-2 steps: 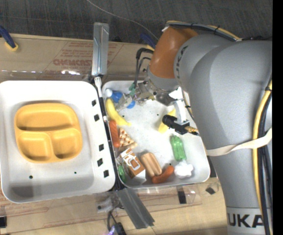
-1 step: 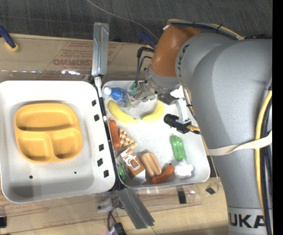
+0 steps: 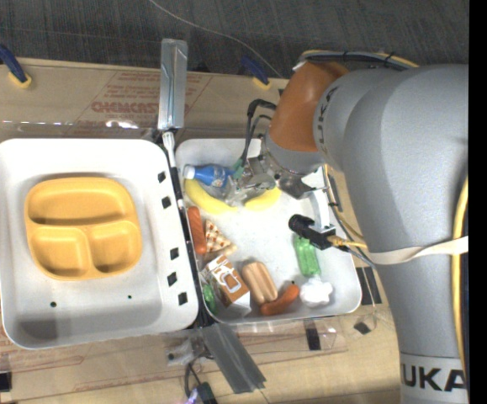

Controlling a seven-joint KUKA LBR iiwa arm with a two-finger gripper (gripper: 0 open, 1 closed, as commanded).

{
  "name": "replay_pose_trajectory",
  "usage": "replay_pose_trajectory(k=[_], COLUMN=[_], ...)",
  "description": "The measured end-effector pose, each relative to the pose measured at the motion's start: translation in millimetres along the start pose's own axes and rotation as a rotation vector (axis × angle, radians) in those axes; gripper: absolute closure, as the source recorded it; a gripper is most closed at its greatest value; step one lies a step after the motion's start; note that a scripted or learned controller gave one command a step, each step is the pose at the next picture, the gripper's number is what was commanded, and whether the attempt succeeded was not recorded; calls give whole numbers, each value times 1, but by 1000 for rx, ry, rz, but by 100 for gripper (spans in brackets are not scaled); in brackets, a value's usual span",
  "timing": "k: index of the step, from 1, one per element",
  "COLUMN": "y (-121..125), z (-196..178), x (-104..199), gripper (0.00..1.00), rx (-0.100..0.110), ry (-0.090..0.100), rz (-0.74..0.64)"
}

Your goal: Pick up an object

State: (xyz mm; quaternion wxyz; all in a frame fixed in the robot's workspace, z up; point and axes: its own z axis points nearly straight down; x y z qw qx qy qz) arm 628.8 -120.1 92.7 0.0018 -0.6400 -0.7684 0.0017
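My gripper [image 3: 248, 183] is low in the back part of the right bin [image 3: 344, 297], right over a yellow banana [image 3: 205, 199] that curves along the bin's left-back corner. A blue bottle [image 3: 208, 174] lies just left of the gripper, behind the banana. The gripper's metal parts cover the middle of the banana, and its yellow end [image 3: 266, 199] shows again on the right. Whether anything is held cannot be seen.
The right bin also holds an orange carrot [image 3: 196, 228], a pizza slice [image 3: 218, 238], a small box [image 3: 224, 278], a bread roll [image 3: 258, 281], a green bottle [image 3: 307, 257], a white lump [image 3: 316, 291] and a red piece [image 3: 281, 300]. A yellow divided tray [image 3: 82, 225] lies in the left bin [image 3: 7, 310].
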Motion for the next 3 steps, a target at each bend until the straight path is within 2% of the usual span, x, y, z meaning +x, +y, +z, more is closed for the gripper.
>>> replay_pose_trajectory(k=[1,2,3], y=[0,-9,-32], z=[0,-36,2], x=[0,-67,-84], gripper=[0,0,0], rx=[-1,-5,-3], ry=[0,-3,-1], rz=[0,-163,-148])
